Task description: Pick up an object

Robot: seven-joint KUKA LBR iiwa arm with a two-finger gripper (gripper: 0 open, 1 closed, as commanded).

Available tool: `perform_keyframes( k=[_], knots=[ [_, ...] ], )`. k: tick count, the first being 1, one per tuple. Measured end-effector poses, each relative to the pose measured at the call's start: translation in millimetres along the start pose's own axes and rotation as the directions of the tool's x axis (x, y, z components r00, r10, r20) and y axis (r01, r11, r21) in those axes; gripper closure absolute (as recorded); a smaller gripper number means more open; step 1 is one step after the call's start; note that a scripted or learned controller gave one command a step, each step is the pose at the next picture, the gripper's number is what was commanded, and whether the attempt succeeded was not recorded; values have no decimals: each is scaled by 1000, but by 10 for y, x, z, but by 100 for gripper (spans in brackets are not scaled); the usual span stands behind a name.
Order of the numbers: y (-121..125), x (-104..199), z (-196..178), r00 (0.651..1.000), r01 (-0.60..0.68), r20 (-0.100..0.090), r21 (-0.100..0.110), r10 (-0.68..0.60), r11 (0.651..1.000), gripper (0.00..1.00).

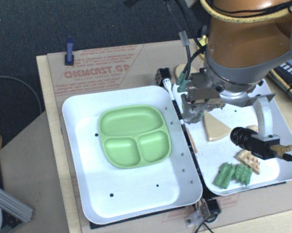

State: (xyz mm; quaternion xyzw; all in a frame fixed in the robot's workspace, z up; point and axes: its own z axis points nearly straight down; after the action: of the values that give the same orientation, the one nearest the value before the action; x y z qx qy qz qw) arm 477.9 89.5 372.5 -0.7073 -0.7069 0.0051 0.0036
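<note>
My gripper [192, 111] hangs low over the far left part of the right bin [289, 174], close to the wall between the two bins. Just to its right lies a tan wedge-shaped piece [215, 129], partly covered by the wrist. Nearer the front of that bin lie a green ridged object [233, 175] and a small tan waffle-like piece [248, 160]. I see nothing held in the gripper. The large orange and grey arm hides the far part of the right bin.
The left bin [88, 164] holds a green divided plate [134, 135] with three compartments. A cardboard sheet [96, 66] lies under both bins. A blue clip [69, 51] sits at its far left corner.
</note>
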Motion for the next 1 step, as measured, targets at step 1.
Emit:
perform_keyframes(
  k=[1],
  knots=[
    [18, -7, -169, 1000, 1, -2, -16, -1, 1000, 100]
  ],
)
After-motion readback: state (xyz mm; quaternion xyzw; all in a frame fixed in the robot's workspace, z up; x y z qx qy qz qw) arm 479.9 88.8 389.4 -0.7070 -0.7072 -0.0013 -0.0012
